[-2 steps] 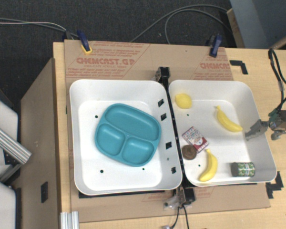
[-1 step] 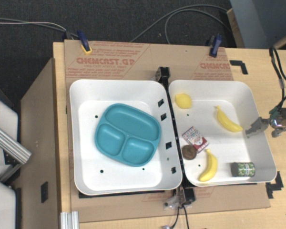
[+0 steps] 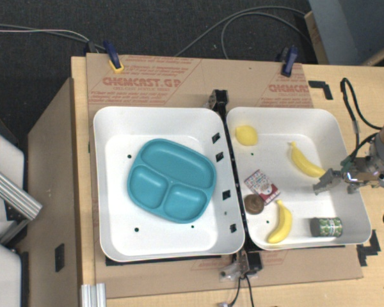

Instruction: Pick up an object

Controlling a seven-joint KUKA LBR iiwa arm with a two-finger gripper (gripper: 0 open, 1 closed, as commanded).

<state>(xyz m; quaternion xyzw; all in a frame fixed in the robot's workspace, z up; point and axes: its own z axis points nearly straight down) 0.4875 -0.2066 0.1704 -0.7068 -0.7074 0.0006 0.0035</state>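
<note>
**Objects for pickup: right bin contents and gripper position**

The objects available for pickup all lie in the right shallow white bin (image 3: 326, 123). A small round yellow lemon-shaped fruit (image 3: 246, 135) sits near the bin's upper left corner. A curved yellow banana (image 3: 304, 161) lies right of centre in the upper half, just left of the gripper. A small pink-and-white printed packet (image 3: 261, 185) lies near the left wall at mid-height. A brown round object (image 3: 254, 203) touches the packet's lower edge. A second yellow banana (image 3: 281, 222) lies just right of the brown object, running toward the bin's lower wall. A short green-labelled can (image 3: 326, 227) lies on its side in the lower right corner.

The grey two-finger gripper (image 3: 325, 183) enters over the right wall of this bin, at mid-height. Its tip is between the upper banana and the can, near both, with white bin floor visible around it. No object is seen between the fingers; whether the jaws are spread or closed cannot be determined at this resolution.

The left shallow white bin (image 3: 109, 184) contains a teal plastic divided tray (image 3: 171, 180) with three compartments, resting flat near the centre. Both bins sit on a brown cardboard sheet (image 3: 153, 82) fastened at its far edge by two blue clamps (image 3: 113, 57).
</note>
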